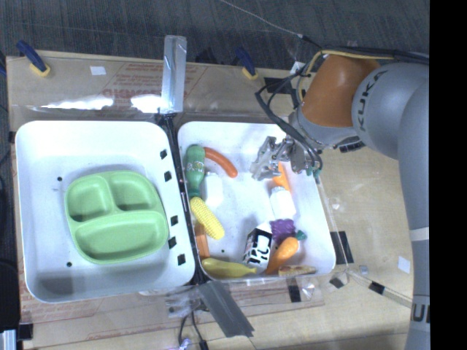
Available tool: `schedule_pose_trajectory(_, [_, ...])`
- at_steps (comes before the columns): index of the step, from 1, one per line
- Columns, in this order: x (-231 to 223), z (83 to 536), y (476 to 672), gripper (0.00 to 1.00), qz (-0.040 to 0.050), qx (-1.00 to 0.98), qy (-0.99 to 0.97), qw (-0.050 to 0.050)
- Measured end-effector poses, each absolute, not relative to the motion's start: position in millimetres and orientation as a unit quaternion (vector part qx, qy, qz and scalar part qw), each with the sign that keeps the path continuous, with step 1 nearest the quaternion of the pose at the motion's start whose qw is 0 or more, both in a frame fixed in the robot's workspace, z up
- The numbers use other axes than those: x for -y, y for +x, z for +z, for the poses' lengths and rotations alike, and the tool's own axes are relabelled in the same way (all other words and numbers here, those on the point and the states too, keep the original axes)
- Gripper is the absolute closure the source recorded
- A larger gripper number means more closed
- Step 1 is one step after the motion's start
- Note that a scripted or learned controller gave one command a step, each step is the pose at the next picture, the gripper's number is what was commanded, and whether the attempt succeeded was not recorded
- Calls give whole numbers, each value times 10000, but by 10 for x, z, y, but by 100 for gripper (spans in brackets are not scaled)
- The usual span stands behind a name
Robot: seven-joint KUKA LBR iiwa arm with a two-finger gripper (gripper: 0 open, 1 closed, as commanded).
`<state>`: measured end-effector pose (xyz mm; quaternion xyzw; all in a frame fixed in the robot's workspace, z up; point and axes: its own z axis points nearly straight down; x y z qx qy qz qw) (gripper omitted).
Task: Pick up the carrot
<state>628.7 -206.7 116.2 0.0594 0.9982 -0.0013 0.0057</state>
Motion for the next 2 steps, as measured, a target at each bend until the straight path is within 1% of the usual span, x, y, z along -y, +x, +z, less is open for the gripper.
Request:
schedule_pose_trajectory(1, [1824, 1488, 5637, 100, 0, -9833, 1818, 1])
schedule_pose_trajectory(2, [1817, 1592, 5650, 100, -2, -9839, 1788, 8])
